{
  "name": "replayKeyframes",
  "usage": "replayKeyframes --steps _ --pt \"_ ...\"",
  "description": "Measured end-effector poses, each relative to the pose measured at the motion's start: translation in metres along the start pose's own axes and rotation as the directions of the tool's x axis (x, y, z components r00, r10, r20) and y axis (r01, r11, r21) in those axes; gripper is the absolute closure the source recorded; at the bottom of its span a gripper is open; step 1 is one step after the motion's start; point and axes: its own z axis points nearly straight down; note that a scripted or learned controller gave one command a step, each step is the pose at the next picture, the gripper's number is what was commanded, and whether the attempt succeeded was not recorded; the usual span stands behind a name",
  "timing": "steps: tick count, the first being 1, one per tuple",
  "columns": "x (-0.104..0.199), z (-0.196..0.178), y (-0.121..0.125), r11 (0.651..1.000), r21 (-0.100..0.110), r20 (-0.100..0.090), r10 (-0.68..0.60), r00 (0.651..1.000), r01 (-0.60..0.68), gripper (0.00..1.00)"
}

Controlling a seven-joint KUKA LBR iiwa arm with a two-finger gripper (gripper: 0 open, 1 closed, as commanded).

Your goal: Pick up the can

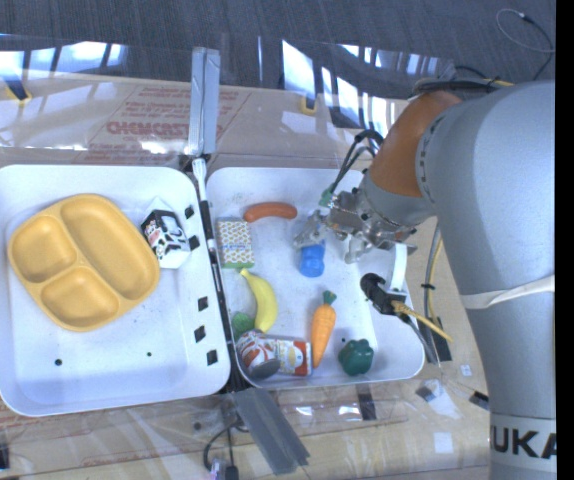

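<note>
The can, with a red and white label, lies on its side at the front edge of the right bin, between the banana and the carrot. My gripper hovers in the middle-right of that bin, just above and right of a small blue cup, well behind the can. Its fingers are spread open with nothing between them. The grey arm with its orange band reaches in from the right and covers the bin's right side.
The right bin also holds a sausage, a patterned sponge, a banana, a carrot and a green pepper. In the left bin lie a yellow divided plate and a small black-and-white carton.
</note>
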Motion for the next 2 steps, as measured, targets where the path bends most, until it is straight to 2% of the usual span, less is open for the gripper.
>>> replayKeyframes --steps 1,2 --pt "0.000 0.000 0.000 1.000 0.000 0.000 0.000 1.000 0.000 0.00" --pt "0.020 0.005 0.050 0.998 0.012 0.004 0.059 0.998 -0.059 0.00"
